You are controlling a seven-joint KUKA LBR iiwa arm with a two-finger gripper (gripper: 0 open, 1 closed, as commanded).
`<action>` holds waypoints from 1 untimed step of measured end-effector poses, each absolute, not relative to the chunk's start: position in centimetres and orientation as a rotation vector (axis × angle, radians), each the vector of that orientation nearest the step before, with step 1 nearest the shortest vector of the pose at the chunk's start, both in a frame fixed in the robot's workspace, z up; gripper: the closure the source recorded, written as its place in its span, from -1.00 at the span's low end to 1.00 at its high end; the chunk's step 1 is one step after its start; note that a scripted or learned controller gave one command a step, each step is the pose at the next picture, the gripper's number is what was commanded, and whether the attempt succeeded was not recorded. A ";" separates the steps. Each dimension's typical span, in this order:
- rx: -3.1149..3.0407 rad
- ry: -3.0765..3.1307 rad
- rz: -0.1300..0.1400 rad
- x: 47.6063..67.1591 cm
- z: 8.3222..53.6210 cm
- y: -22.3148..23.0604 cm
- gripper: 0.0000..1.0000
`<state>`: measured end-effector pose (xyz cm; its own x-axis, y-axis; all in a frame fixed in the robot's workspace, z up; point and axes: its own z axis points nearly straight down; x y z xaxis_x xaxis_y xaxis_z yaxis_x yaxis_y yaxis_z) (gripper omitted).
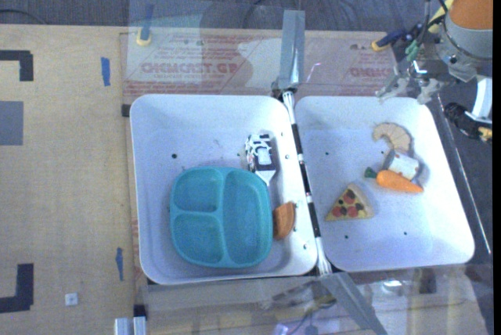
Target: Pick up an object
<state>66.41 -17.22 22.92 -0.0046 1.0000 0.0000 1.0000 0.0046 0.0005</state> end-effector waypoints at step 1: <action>2.017 2.405 0.003 58.4 9.4 -16.8 -1.00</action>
